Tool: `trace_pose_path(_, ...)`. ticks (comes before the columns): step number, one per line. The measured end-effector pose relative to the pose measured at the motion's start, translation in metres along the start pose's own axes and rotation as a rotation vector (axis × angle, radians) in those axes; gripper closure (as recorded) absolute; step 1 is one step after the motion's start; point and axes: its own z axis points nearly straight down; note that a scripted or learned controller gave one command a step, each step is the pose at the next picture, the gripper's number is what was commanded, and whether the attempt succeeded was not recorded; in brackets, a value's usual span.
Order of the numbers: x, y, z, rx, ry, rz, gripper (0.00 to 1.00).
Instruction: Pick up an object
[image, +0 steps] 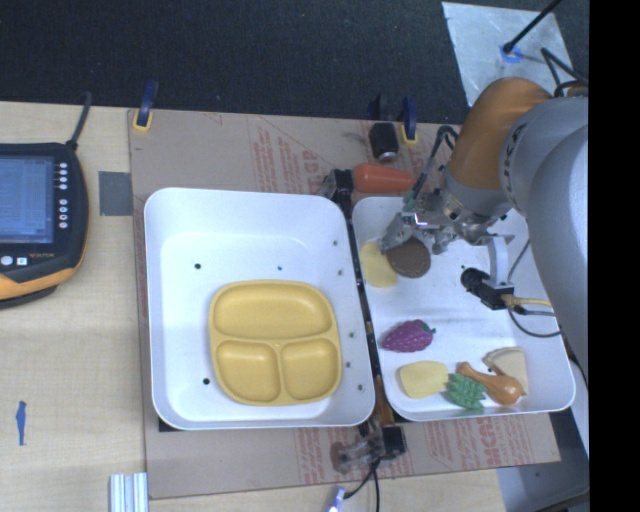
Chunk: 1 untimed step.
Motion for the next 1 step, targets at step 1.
trace_pose_path(1,0.0003,0.0019,-0.0133,-0.004,0.001,-0.004,1.0)
